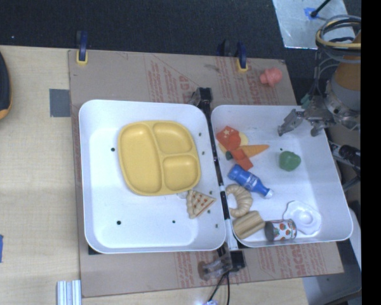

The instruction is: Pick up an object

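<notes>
From above, the gripper [303, 121] hangs over the right bin's [322, 189] far edge, fingers spread, nothing between them. Toys lie in that bin: a green ball [289, 161] nearest, a carrot [254, 150], a blue bottle [248, 182]. The left bin [101, 221] bears a yellow plate [159, 157].

Arm [344, 75] comes in from the right edge at the far right of the scene, grey body with the orange band above the wrist partly in view. Wrist is angled down and to the left, ending in the gripper [303, 121], which sits low at the far right. Its two dark fingers [289, 124] are spread apart, pointing left and down, with nothing between them.
</notes>
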{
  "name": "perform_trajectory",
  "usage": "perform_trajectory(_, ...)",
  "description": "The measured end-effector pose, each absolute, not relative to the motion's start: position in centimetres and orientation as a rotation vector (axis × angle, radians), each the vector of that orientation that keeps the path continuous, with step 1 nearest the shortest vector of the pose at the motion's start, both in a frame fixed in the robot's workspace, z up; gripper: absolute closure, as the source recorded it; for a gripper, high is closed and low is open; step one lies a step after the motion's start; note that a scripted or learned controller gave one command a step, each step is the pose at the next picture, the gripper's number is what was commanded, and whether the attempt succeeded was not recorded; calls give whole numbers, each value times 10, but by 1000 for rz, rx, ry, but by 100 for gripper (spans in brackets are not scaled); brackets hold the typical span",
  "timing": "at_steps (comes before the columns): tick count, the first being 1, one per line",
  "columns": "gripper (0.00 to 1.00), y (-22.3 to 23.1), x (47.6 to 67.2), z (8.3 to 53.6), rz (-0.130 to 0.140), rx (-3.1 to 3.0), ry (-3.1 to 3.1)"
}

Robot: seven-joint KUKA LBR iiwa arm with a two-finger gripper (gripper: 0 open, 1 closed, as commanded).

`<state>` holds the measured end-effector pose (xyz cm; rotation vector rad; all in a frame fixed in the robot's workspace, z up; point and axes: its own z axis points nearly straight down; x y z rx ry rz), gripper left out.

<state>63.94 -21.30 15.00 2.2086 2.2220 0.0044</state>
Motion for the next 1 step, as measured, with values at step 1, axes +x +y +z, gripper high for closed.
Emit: perform_trajectory(1,0,-212,581,89,-10,2225,2231)
